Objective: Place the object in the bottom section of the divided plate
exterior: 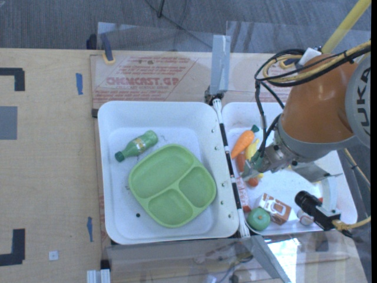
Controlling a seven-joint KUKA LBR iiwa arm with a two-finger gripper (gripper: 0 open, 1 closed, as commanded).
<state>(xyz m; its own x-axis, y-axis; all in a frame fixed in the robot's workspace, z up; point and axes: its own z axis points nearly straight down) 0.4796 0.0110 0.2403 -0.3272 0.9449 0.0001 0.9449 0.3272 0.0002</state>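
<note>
2 white bins (112, 119) sit side by side. Left of the claw (254, 168) lie 1 green divided plate (172, 185) and 1 green bottle (136, 145). Just above the claw lies 1 carrot (242, 143); below it, 1 green apple (258, 218) and 1 small box (276, 209). Whether the claw grips anything, I cannot tell.
</note>
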